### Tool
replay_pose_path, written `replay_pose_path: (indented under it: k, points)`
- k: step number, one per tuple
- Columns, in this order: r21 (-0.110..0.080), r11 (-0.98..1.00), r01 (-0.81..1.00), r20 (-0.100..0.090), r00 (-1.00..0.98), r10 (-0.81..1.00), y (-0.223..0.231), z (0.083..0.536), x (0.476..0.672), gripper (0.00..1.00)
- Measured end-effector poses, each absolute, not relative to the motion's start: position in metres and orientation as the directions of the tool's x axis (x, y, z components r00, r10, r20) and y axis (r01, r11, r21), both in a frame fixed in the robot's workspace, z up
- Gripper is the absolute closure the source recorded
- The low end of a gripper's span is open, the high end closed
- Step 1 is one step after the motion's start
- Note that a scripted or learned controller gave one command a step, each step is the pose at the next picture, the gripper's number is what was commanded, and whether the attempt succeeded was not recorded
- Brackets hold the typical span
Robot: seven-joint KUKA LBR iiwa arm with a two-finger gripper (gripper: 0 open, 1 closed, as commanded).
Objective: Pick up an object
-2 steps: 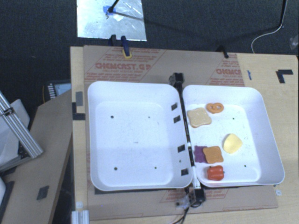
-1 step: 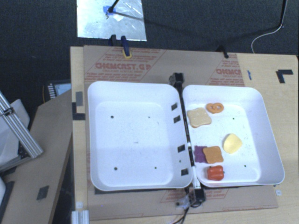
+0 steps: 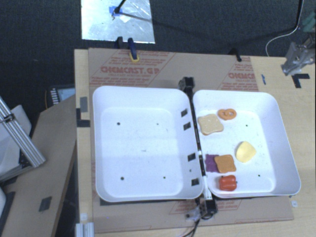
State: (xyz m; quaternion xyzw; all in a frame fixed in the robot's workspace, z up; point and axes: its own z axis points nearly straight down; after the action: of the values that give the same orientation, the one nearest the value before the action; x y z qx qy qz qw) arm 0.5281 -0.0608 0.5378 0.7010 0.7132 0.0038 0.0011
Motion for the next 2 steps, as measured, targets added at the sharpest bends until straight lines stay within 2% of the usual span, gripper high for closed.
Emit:
replay_pose_path:
  k: [1,2]
  points:
    - [0.001,0.016,1.0,0.003,-0.016,1.0,0.052,0.511,0.485,1.0]
    - [-0.007,0.01,1.0,0.0,-0.01,1.0,0.113,0.424,0.489,1.0]
